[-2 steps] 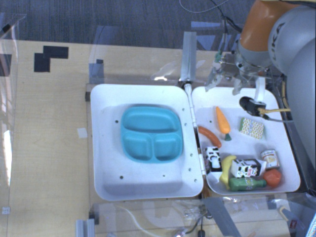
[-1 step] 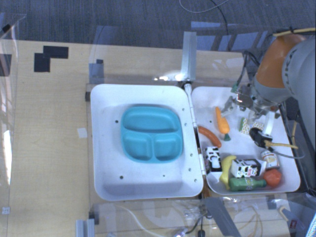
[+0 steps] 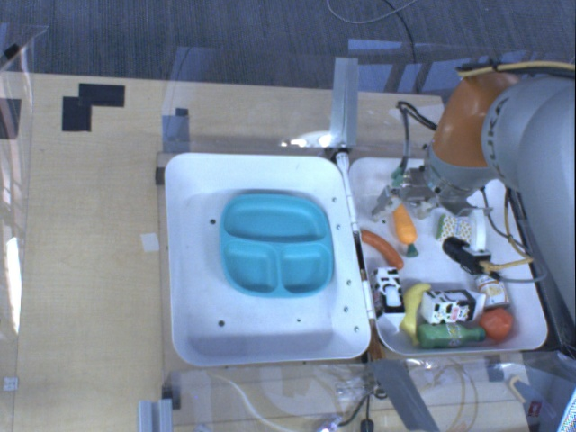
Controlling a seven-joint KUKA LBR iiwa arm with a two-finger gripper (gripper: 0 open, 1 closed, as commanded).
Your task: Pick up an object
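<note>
claw (image 3: 407,198) in right bin | grip state: cannot tell | orange carrot (image 3: 405,226) just below claw tips, touching unclear

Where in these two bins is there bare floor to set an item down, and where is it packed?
Left bin: bare white floor rings the blue divided tray, widest along the near edge and left side. Right bin: a small bare patch at its far left corner. Its near end is crowded: banana, green bottle, tomato.
</note>
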